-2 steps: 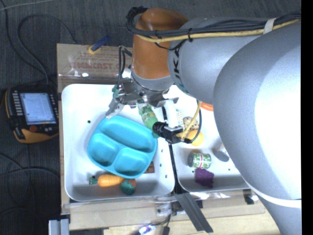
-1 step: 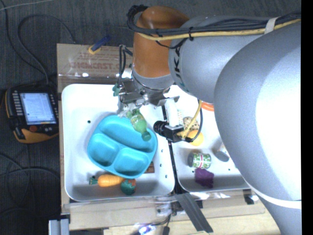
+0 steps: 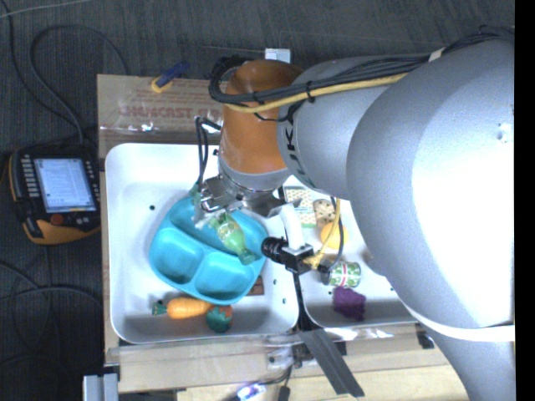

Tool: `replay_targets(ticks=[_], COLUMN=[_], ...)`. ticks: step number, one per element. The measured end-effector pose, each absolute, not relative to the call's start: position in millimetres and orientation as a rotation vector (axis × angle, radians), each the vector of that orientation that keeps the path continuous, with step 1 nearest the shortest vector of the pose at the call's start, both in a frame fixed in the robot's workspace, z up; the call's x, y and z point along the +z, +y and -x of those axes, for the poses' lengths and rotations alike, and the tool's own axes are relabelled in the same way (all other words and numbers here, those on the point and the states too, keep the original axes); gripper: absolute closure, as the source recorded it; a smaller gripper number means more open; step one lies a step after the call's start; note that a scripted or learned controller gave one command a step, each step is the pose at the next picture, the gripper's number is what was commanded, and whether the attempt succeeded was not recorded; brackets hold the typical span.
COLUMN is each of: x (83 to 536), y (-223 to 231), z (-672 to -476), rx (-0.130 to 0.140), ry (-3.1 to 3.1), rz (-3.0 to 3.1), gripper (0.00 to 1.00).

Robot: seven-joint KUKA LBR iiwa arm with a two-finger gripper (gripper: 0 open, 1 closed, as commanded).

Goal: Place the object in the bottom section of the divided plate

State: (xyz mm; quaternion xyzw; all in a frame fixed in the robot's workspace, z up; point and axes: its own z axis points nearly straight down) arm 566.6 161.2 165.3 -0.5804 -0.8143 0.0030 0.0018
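I see the gripper [image 3: 219,211] closed on a green translucent object [image 3: 232,234] over the blue divided plate [image 3: 188,261] in the left bin [image 3: 125,224], and I fear it drops into the upper section instead of the bottom one.

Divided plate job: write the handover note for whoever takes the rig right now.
End effector: over the upper part of the blue divided plate in the left bin; grip state cannot be told.
Green translucent object: at the plate's upper right section, just below the end effector.
Toy carrot: in the bin, below the plate.
Done: nothing lies in the bottom section.
Left: get the object into the bottom section.
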Motion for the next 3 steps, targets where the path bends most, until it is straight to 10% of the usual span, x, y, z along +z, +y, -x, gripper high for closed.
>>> replay_targets(ticks=[1, 2, 3], x=[165, 212, 239], y=[161, 210, 223], z=[-566.7, -593.3, -541.3], rx=[0.009, 0.008, 0.007], ry=[-2.555, -2.681, -2.692], rz=[1.821, 1.635, 1.612], gripper=[0.00, 0.00, 0.00])
